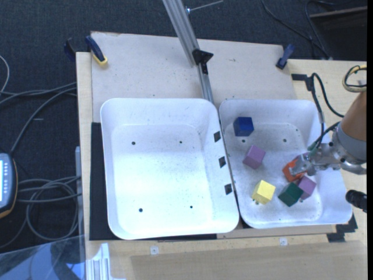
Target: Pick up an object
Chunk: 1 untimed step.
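In the right bin (274, 217) lie several small blocks: a blue cube (243, 126) at the back, a lilac cube (254, 156) in the middle, a yellow cube (264, 192), a dark green cube (289, 195) and a magenta cube (307, 186) near the front. An orange piece (289, 170) lies just left of the magenta cube. My gripper (302, 164) reaches in from the right, low over the bin floor, its tip right at the orange piece and just above the magenta cube. The gripper partly hides the orange piece.
The left bin (163, 168) stands beside the right one, with black clips (221, 161) along the shared wall. A slanted metal pole (185, 25) rises from behind the bins. Cables (317, 95) run along the bench's right side, and blue clamps (96, 50) hold the back corners.
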Each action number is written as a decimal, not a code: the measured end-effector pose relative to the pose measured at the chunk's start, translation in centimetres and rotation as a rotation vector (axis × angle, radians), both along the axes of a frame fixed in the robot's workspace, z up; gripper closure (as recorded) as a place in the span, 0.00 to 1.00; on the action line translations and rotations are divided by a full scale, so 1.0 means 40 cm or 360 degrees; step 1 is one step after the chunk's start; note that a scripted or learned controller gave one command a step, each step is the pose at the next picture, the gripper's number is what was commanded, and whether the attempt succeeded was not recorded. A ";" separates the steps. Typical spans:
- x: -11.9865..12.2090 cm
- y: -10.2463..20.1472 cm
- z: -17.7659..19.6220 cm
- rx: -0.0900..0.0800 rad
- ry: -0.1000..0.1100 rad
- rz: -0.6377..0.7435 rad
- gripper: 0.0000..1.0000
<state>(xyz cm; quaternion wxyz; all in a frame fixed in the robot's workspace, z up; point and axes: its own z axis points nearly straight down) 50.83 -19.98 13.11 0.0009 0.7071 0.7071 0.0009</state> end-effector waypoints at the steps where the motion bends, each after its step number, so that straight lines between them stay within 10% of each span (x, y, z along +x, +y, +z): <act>1: -0.001 -0.003 0.160 -0.0005 -0.0007 0.0002 1.00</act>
